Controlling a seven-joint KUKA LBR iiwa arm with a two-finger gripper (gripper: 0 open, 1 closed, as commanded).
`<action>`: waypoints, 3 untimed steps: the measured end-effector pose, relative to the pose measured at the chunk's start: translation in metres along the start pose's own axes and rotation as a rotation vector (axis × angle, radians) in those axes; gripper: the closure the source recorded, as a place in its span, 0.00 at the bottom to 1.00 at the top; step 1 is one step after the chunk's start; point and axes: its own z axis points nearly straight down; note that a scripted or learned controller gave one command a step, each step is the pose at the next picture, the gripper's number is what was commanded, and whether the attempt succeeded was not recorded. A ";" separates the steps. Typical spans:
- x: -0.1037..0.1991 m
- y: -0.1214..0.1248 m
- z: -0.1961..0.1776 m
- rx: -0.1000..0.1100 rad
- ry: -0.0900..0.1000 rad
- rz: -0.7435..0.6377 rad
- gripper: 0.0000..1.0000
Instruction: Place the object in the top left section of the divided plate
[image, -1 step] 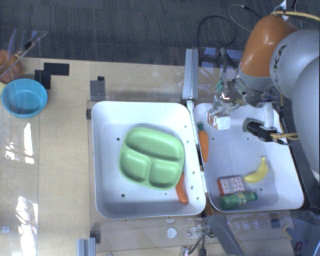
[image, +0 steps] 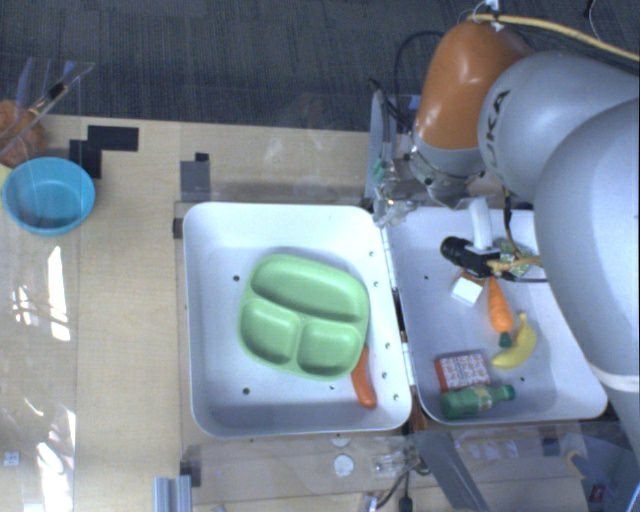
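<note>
- Grey KUKA arm (image: 560, 130) with an orange band reaches in from the right of the view. Its claw (image: 392, 205) sits over the far end of the wall shared by the two bins. Whether the claw is open or closed cannot be told, and no item is seen in it.
- White left bin (image: 200, 330) spreads to the left of and below the claw.
- White right bin (image: 430, 320) spreads to the right of and below the claw.
- Green divided plate (image: 300, 312) lies in the left bin, below-left of the claw and well apart from it.
- Blue bowl (image: 48, 193) stands on the bench, far left of the claw.
- Reddish box (image: 462, 370) lies in the right bin, well below the claw.
- Green bottle (image: 477, 400) lies on its side just beyond the box.
- Yellow banana (image: 518, 345) lies below-right of the claw.
- Orange carrot (image: 362, 382) lies in the left bin, well below the claw and touching the plate's near right edge, outside its sections.
- Second carrot (image: 498, 306) lies in the right bin, just above the banana.
- White block (image: 467, 291) lies beside it, nearer the claw.
</note>
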 end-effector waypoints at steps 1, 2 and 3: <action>0.134 0.023 0.059 0.003 0.002 0.028 1.00; 0.133 0.023 0.058 0.003 0.001 0.028 0.00; 0.134 0.025 0.046 -0.004 0.002 0.024 1.00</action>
